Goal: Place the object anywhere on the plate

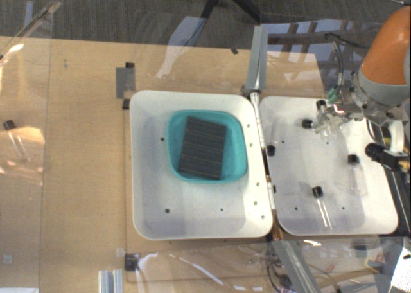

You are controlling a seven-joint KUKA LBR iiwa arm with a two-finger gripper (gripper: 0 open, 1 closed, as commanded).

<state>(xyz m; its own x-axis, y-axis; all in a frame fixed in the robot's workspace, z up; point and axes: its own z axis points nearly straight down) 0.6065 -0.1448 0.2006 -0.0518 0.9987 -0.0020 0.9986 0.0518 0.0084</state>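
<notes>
Bright, even overhead light floods the bench, and both white bins come close to washing out, the right bin the paler of the two. Glare streaks run across clear sheeting on the wood, strongest at the left edge and above the left bin. A soft grey shadow pools inside that bin around the teal plate. The orange band looks smeared and soft. Fine detail is grainy throughout, and the carpet up top sits dimmer.
</notes>
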